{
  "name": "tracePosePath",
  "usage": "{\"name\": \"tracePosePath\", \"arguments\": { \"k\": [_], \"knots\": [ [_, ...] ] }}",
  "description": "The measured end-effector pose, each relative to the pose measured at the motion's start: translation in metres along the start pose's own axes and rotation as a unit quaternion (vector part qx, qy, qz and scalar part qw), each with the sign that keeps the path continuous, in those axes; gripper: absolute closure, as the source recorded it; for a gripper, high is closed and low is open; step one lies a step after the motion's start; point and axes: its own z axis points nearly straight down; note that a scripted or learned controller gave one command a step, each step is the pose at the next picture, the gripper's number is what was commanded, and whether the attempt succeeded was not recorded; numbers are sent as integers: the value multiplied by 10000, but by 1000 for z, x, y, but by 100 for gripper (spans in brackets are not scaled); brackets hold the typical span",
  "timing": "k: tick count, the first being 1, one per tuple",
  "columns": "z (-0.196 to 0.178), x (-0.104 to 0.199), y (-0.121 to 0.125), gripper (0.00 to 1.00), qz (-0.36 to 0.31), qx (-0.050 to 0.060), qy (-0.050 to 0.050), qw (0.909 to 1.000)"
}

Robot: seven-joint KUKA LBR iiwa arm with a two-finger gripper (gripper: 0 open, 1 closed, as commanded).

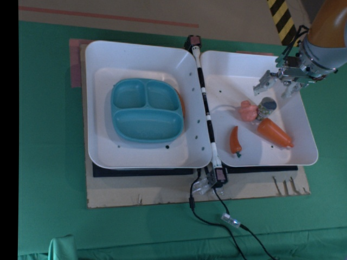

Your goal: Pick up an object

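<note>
- Large orange plastic carrot (275, 133): lies in the right shallow white bin (303, 145), near-right part; long axis runs from far-left to near-right, narrower tip toward the near-right.
- Small red-orange plastic chili pepper (235, 140): lies left of the carrot, apart from it; long axis runs near to far, dark stem end toward the near side.
- Small dark cylindrical can with a pale lid (265, 108): stands upright just beyond the carrot's far-left end.
- Pink lumpy soft toy (248, 110): just left of the can.
- Grey two-finger gripper (281, 82): hangs above the far-right part of the right bin, over the can; fingers spread wide, nothing between them.
- Grey arm with orange band (328, 28): enters from the far right, wrist pointing down.
- Teal three-compartment plastic plate (146, 110): rests flat in the left shallow white bin (108, 56).
</note>
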Motion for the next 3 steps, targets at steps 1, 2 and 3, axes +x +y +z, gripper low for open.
{"name": "tracePosePath", "arguments": {
  "k": [1, 2, 3],
  "knots": [
    [66, -2, -2, 0, -3, -15, -5, 10000],
    [93, 4, -62, 0, -1, -51, -17, 10000],
    [82, 2, -60, 100, 19, -77, -37, 10000]
  ]
}}
